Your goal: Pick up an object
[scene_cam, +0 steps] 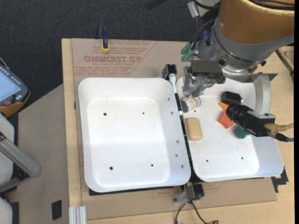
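My gripper (pixel 191 97) hangs low over the far left part of the right bin (pixel 243 169), close to the divider between the bins. Right under its tip sits a small pale object (pixel 193 103), partly hidden by the gripper. A tan rounded block (pixel 194 129) lies just in front of the gripper, against the bin's left wall. To the right lie an orange block (pixel 225 119), a small green piece (pixel 241 133) and a small black object (pixel 231 97). The arm hides part of the bin's far side.
The left bin (pixel 93 90) stands beside the right one, and both rest on a brown board (pixel 117 55). A blue and yellow clamp (pixel 104 38) is fixed at the board's far edge. Small black fittings sit at the bins' far joint (pixel 168 71) and near joint (pixel 195 190).
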Available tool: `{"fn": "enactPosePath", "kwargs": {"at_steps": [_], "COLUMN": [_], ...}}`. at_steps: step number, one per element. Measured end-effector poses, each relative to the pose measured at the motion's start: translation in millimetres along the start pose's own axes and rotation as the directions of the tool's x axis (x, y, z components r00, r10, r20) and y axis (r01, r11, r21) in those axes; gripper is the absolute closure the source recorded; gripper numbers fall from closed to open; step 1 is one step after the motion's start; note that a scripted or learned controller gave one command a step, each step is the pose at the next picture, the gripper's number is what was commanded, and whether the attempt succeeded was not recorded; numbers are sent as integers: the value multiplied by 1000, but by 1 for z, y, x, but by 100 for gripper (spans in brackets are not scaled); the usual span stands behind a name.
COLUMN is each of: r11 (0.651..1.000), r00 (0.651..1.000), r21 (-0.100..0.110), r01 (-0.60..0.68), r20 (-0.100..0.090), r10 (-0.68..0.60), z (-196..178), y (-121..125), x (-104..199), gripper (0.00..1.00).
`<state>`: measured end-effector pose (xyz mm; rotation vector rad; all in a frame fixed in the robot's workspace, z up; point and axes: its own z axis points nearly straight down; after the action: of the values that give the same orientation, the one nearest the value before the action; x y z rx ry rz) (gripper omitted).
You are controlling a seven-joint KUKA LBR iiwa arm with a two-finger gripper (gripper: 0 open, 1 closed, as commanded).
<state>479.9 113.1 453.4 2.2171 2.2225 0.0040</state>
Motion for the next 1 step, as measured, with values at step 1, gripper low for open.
{"fn": "enactPosePath", "kwargs": {"at_steps": [1], "r11": [1000], "r00": [1000], "r21": [15], "r01": [-4], "r20": [4], "r10": [4], "z": [103], "y": [20], "x": [4], "gripper": [100]}}
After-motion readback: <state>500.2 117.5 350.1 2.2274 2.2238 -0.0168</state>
